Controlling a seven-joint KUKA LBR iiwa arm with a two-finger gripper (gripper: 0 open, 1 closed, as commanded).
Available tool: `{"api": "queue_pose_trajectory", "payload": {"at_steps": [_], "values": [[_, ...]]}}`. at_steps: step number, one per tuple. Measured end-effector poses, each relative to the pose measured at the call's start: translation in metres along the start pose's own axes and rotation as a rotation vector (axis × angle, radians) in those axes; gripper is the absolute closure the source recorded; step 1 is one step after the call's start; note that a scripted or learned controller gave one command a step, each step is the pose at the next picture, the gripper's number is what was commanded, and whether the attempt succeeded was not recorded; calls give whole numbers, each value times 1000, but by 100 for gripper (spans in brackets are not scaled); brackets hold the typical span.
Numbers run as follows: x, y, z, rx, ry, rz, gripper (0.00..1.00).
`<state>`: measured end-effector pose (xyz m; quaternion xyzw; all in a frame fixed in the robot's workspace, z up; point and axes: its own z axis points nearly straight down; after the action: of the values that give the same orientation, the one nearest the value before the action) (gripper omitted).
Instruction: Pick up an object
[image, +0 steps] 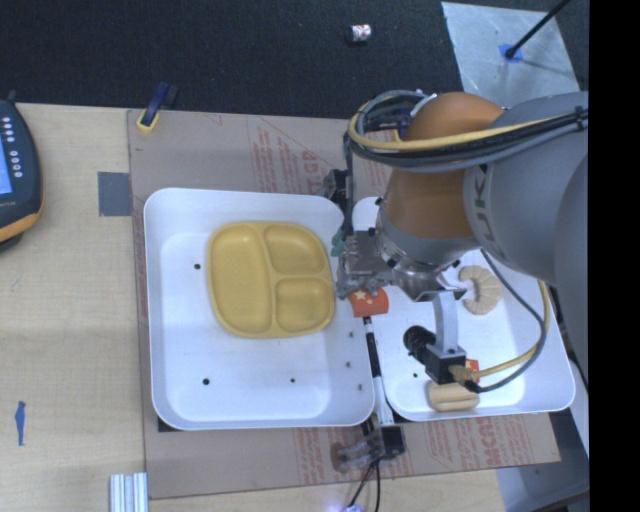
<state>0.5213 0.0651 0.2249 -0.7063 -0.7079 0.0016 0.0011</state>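
My gripper (362, 278) hangs over the strip where the two white bins meet, just right of the yellow divided plate (270, 278) in the left bin (180, 380). A small orange-red object (370, 302) sits right at the gripper's lower end; I cannot tell whether it is held. In the right bin (520, 400) a pale curved pastry-like piece (484, 290) lies beside the arm, and a tan bread roll (452, 398) rests near the front rim. The arm's bulk hides much of the right bin.
The yellow plate fills the upper middle of the left bin. A handheld controller (15, 170) lies at the bench's far left. A yellow-blue clip (152, 108) sits at the cardboard's back edge.
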Motion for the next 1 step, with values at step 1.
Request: {"api": "queue_pose_trajectory", "payload": {"at_steps": [1], "values": [[-60, 21, 35, 3, -1, 2, 100]]}}
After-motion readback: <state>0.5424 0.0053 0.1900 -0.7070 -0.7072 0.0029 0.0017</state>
